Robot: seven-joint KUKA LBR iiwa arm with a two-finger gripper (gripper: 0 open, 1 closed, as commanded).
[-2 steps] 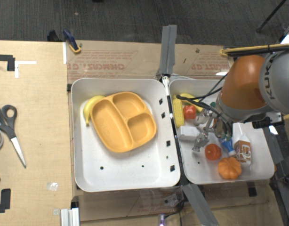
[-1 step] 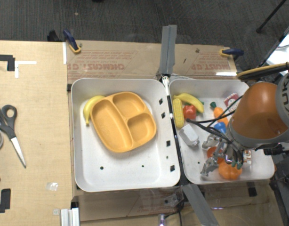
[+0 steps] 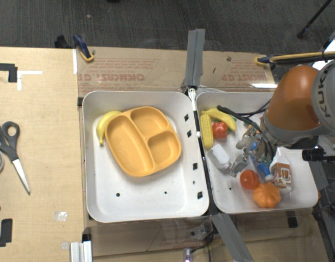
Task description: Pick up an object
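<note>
In the right shallow white bin (image 3: 298,203), the two-finger gripper (image 3: 250,153) hangs low among the clutter, its grip too tangled with arm parts to tell. Just beside it lie a round red tomato-like ball (image 3: 249,179), a lumpy orange fruit (image 3: 266,196), a small white block (image 3: 219,155), a yellow corn cob (image 3: 206,130) and a smaller red ball (image 3: 220,129). The left white bin (image 3: 102,201) holds a yellow divided plastic plate (image 3: 143,141) with a yellow banana (image 3: 105,124) touching its rim.

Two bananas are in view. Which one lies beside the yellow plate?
The banana in the left bin, curved against the plate's left edge. The other banana lies in the right bin, beside the corn.
</note>
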